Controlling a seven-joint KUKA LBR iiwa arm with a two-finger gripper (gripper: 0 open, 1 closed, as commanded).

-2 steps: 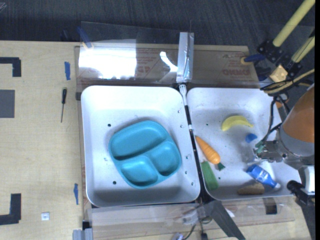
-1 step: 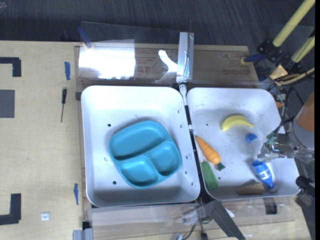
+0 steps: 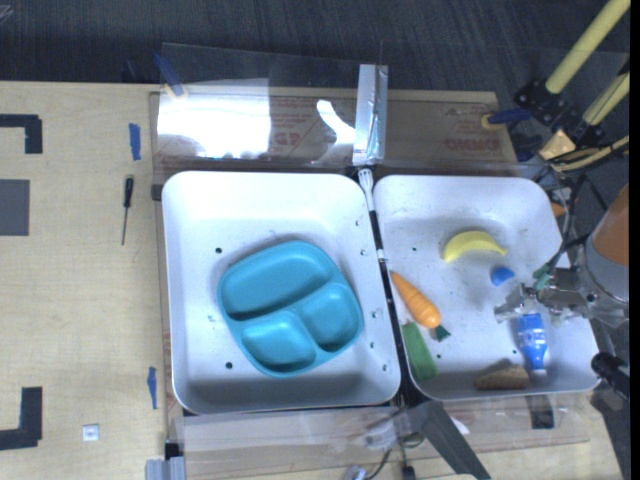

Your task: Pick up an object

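Observation:
The right bin [image 3: 470, 196] holds a yellow banana [image 3: 471, 245], an orange carrot [image 3: 416, 301], a green vegetable [image 3: 418, 351], a small blue piece [image 3: 501, 277], a blue-and-white bottle [image 3: 533, 341] and a brown stick-like object [image 3: 502, 377]. My gripper [image 3: 541, 296] hangs over the right side of this bin, just above the top end of the bottle and to the right of the small blue piece. The arm's orange band [image 3: 614, 236] sits at the right edge of the view.
In the left bin [image 3: 200, 208] lies a blue divided plate [image 3: 289, 305]. A clear plastic wall [image 3: 260, 118] and a metal divider [image 3: 370, 113] stand behind the bins. Yellow poles and cables [image 3: 575, 68] crowd the upper right.

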